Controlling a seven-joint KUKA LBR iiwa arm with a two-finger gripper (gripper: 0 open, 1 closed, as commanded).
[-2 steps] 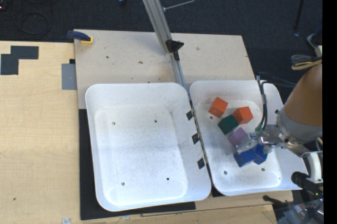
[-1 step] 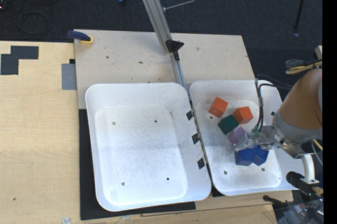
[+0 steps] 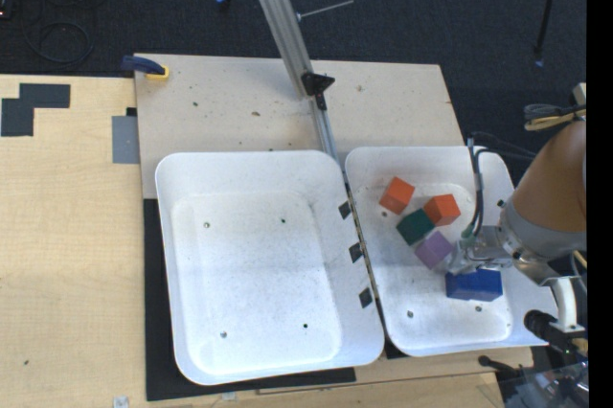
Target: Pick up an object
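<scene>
1. A blue plastic block [image 3: 474, 284] lies in the right shallow white bin [image 3: 421, 334], just below a purple cube [image 3: 434, 250].
2. The gripper [image 3: 476, 255] sits directly over it — whether its jaws are open or closed cannot be told.
3. Dark green [image 3: 415, 226] and two orange cubes [image 3: 397, 195] cluster nearby.

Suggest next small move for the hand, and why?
Probably a short drop straight down onto the blue block. The hand sits right over its top edge in the right bin, and the purple block lies close beside it, so sideways drift risks a bump.
</scene>
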